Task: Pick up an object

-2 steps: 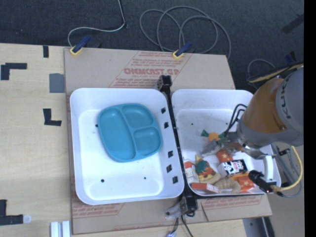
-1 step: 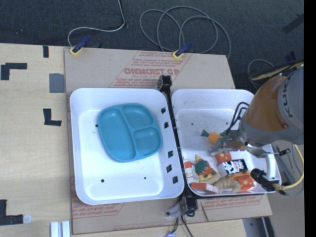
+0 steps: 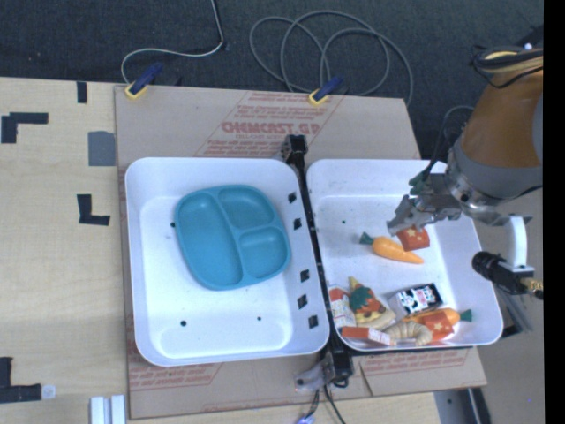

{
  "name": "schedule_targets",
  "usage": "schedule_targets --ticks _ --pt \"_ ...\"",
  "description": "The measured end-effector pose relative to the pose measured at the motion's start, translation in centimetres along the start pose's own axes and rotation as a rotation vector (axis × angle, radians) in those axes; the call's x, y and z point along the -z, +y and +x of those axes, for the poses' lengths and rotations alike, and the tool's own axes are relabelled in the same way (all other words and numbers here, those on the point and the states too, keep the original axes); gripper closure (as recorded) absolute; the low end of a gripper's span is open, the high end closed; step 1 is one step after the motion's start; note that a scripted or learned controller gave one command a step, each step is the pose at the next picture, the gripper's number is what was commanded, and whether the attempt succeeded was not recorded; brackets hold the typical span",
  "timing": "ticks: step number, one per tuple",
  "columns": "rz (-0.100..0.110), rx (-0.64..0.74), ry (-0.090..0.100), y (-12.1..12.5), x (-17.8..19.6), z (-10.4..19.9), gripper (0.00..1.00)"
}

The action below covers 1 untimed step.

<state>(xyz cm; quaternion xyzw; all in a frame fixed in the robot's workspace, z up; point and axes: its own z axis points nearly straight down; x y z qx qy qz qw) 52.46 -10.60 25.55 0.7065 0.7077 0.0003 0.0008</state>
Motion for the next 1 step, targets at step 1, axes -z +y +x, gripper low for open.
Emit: schedule_targets --ticks 1 --pt "0.003 0.001 0.001 7.85 -1.78 9.85 1.00"
